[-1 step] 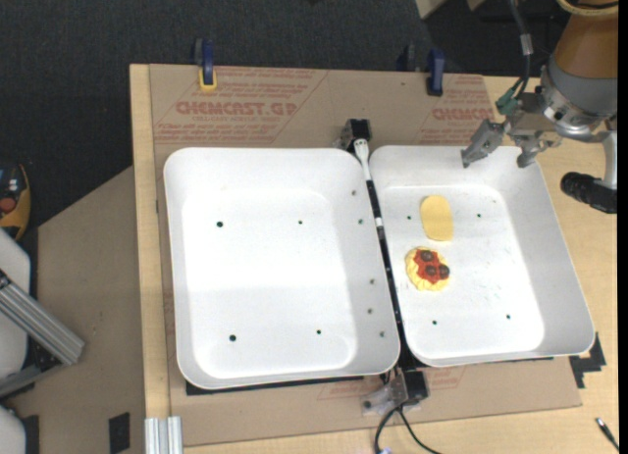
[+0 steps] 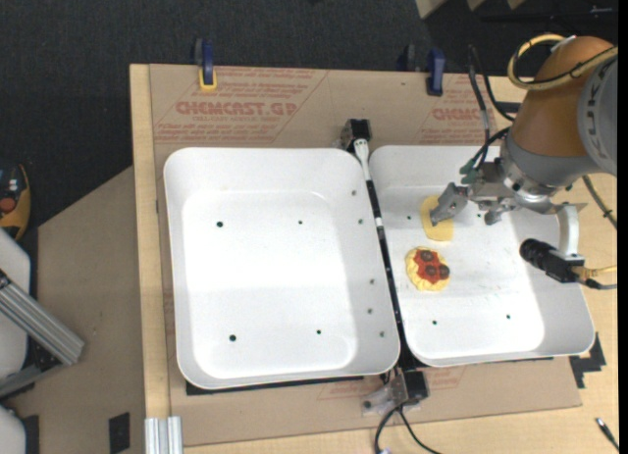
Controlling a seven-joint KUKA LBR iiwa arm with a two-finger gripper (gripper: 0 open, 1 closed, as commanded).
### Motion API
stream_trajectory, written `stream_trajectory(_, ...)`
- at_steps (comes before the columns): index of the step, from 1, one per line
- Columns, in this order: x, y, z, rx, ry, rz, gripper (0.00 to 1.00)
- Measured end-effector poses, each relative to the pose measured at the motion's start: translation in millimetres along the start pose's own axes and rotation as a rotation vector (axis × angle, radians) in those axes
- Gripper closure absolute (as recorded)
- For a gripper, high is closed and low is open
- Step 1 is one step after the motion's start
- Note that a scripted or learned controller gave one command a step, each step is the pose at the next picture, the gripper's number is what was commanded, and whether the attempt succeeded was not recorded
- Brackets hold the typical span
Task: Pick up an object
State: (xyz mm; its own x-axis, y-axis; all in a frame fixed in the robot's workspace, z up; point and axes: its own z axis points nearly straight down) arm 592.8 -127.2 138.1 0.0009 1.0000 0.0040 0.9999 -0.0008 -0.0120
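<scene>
the grey two-finger gripper [image 2: 444, 209] sits in the right half of the frame, over the upper left part of the right shallow white plastic bin [image 2: 510, 329]. its tip reaches down and left onto the small pale yellow block-shaped object [image 2: 439, 226], and it overlaps that object's upper edge. whether the gripper is released or clenched cannot be told from here, because the dark metal of the wrist merges with it and nothing shows plainly between the tips.

just below and a little left of the block lies a round yellow toy piece topped with red spots [image 2: 428, 270], apart from the block and free of the gripper. both lie near the left wall of the right bin.

the grey arm with its orange band [image 2: 559, 99] comes in from the upper right and covers the bin's upper right corner. a white bracket and a black cylindrical part [image 2: 545, 258] hang off the wrist over the bin's right side.

the left shallow white plastic bin [image 2: 270, 266] fills the middle of the frame, touching the right one along a black seam. both rest on the pale cardboard-covered worktop [image 2: 285, 99], printed with red lettering and held by blue clamps [image 2: 205, 62] at its top edge. a cable trails off the bottom edge.
</scene>
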Motion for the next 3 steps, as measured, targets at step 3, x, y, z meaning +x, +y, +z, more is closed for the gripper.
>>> stream_trajectory(3,28,79,51,-0.022,-0.004,-0.007,0.0)
